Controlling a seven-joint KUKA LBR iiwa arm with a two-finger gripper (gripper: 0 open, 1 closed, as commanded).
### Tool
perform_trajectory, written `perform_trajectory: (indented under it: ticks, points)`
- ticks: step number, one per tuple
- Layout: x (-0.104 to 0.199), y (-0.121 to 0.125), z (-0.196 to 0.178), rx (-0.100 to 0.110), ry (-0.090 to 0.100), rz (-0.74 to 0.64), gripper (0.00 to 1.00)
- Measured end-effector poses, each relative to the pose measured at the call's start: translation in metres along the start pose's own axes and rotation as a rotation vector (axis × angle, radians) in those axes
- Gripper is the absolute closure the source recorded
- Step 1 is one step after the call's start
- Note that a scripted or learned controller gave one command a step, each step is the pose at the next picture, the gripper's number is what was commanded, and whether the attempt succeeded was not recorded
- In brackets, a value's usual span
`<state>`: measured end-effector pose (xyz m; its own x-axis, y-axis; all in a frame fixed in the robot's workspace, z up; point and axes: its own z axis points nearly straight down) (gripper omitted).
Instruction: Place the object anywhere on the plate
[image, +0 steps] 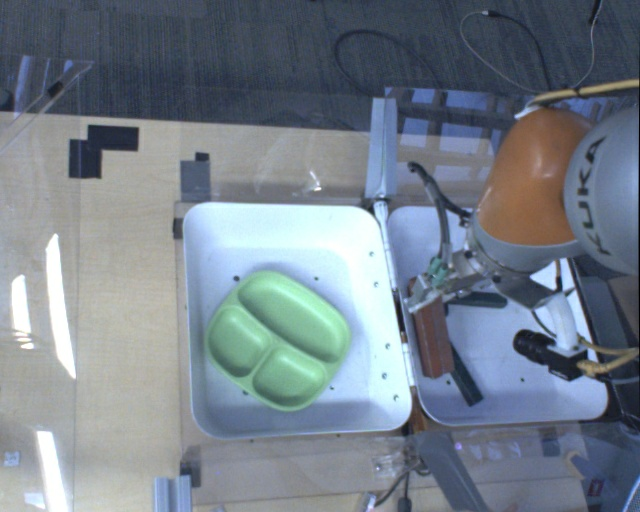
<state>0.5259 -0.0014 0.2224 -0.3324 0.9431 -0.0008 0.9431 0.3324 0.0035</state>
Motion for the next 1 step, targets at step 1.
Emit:
perform_trajectory:
  ticks: [1]
  points:
    - [0.0347,0.0519,0.0016,-0.001,0.000,-0.049,1.00]
